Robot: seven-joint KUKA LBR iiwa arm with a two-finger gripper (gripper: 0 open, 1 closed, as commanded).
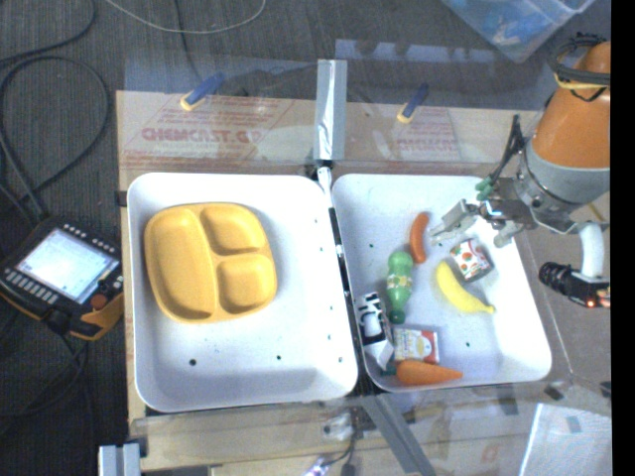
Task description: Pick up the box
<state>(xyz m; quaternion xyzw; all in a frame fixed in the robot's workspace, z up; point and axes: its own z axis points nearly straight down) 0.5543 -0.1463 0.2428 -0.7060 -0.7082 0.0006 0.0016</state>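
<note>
My arm (575, 117) reaches in from the right over the right bin (516, 350). My gripper (474, 216) hangs open, fingers spread, gripping nothing, above the small box (471, 260). That box lies just beside the banana (462, 294), right of the green bottle (399, 284).

I see dark grey carpet (60, 216) around the bench — black cables (40, 77) loop across it, a handheld screen (64, 271) glows left, a clear plastic tub (516, 3) sits top right.
</note>
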